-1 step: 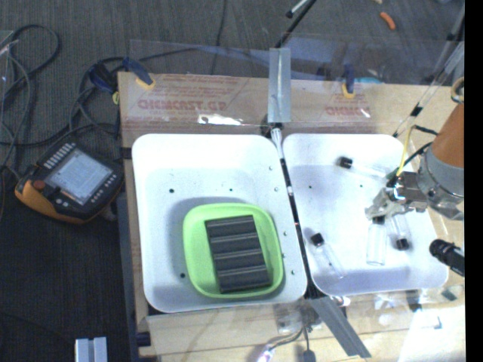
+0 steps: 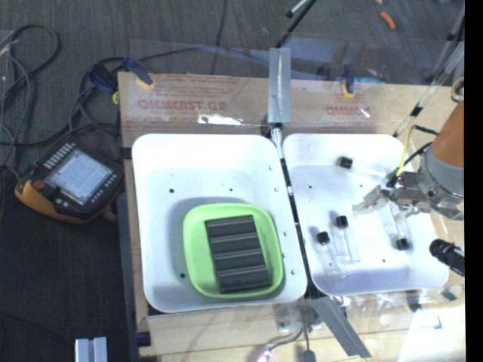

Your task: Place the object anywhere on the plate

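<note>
Arm reaching in from the right edge, its grey wrist and a slice of the orange band cut off by the frame. The end effector [image 2: 392,194] hangs low over the right-hand shallow white bin [image 2: 302,164], metal fingers pointing left and down; glare and blur hide whether they stand apart or together, so that cannot be told, and nothing is visibly between them.

In the left-hand shallow white bin [image 2: 151,202] sits a lime-green square plastic plate [image 2: 193,236] with rounded corners. On it lies a dark grey ribbed rectangular block [image 2: 237,253], wholly within the plate's rim and covering much of its middle.

The right bin holds several small clear plastic vials with black caps [image 2: 339,222], scattered well apart; their transparent bodies melt into the white floor, so mostly only the caps read clearly. One lies just beside the end effector, too faint to say whether they touch.

Left of the wooden worktop [image 2: 226,100], a grey-and-orange handheld control pendant [image 2: 72,181] rests on the dark floor among black cables.
</note>
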Controlling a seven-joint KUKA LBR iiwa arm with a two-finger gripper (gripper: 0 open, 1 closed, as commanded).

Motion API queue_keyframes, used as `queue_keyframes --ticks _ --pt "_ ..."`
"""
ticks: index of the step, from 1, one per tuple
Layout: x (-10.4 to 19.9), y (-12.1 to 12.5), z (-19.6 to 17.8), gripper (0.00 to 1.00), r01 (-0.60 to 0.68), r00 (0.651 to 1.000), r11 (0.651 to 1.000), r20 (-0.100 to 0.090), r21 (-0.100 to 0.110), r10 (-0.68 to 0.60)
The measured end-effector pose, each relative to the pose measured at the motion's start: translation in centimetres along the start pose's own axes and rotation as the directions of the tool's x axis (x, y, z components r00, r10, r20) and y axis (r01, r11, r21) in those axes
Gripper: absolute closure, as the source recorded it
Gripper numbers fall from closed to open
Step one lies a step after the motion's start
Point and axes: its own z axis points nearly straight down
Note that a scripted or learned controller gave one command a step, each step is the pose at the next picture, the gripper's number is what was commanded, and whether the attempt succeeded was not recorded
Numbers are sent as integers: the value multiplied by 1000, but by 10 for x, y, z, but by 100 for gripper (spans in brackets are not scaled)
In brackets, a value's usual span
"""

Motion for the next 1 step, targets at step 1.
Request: queue_keyframes --ticks 1 --pt "-4 70 -69 0 333 943 943 1 -3 -333"
